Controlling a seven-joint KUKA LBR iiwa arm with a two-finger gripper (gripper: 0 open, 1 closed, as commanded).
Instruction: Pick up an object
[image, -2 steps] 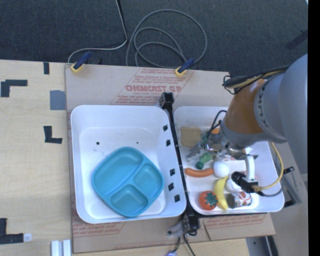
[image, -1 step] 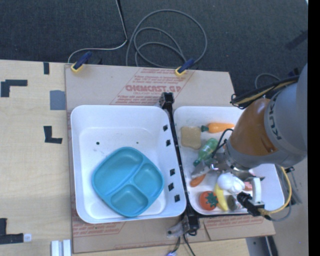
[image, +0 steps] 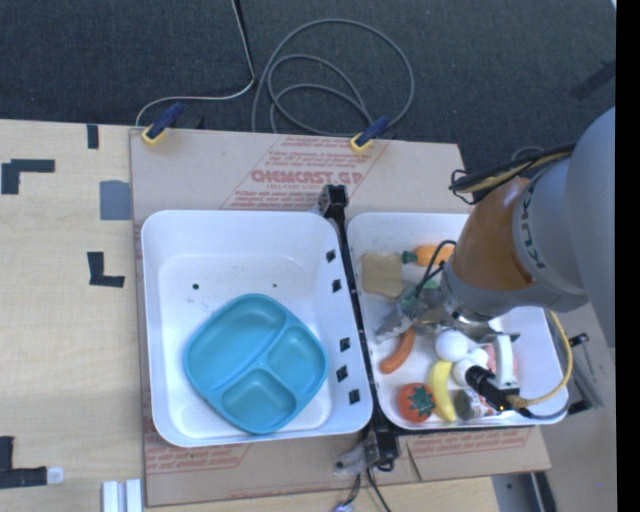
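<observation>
Near edge of the right bin (image: 470, 425): a tomato (image: 414, 401) sits in the front corner, a banana (image: 443, 388) just beside it, upright-ish along the front wall. Both look like moulded toy food: judged light, stiff, smooth and somewhat slippery. The banana's curved middle offers the narrowest place for a pinch; the tomato is round and likely to roll out of a two-finger hold.

A little further in: a white egg (image: 452, 346) touching the arm's wrist hardware, and an orange sausage (image: 399, 351) lying at a slant near the divider. The sausage is thin and long, so a grip across its short axis seems the safest choice of all.

The gripper (image: 420, 305) hangs over the middle of this bin, above a greyish item too blurred to name. Whether the claw is open or closed cannot be told; the wrist hides it.

Further back: a tan block (image: 381, 273) against the divider and an orange fruit (image: 432, 254) by the rear wall, partly under the arm.

Room: the right bin is crowded, its things near or touching; the front wall and divider hem in the tomato and block. The left bin (image: 160, 250) holds a blue divided plate (image: 256, 362), with bare floor behind it.
</observation>
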